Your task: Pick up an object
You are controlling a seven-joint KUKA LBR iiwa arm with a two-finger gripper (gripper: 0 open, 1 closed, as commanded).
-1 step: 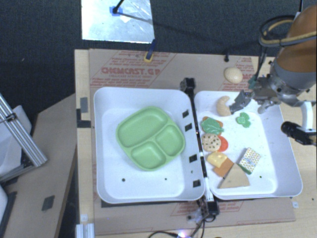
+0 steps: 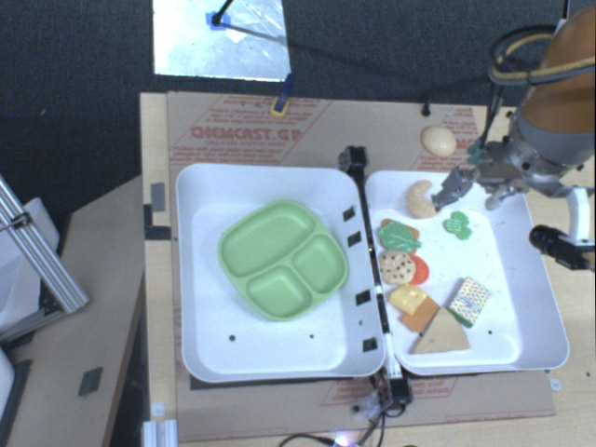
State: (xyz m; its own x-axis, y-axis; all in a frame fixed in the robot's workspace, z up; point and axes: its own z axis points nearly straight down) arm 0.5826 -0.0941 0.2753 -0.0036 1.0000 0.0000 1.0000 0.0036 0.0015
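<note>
Reaching in from the right, the grey arm (image 2: 549, 128) with its orange band hangs over the far end of the right bin (image 2: 535, 291), and the tool (image 2: 473, 187) sits low near that bin's back edge. Its fingers look spread apart, one dark finger (image 2: 452, 186) angled down toward the pale crescent-shaped piece (image 2: 421, 199) and just about touching it, the other off to the right. Nothing is pinched between them as far as I can see.

Right bin is where all the play food is: a small green piece (image 2: 456, 223) just beside the tool, a bigger green leafy piece (image 2: 399, 235), a chocolate chip cookie (image 2: 397, 267) overlapping a red slice (image 2: 420, 271), a yellow cheese chunk (image 2: 407, 298), an orange stick (image 2: 423, 318), a tan wedge (image 2: 442, 339) and a little patterned packet (image 2: 470, 300).

Left bin (image 2: 200, 250) holds a green divided plate (image 2: 282, 258), three compartments. A beige egg-like thing (image 2: 439, 141) sits on the surface (image 2: 251, 124) behind the bins, outside both.
</note>
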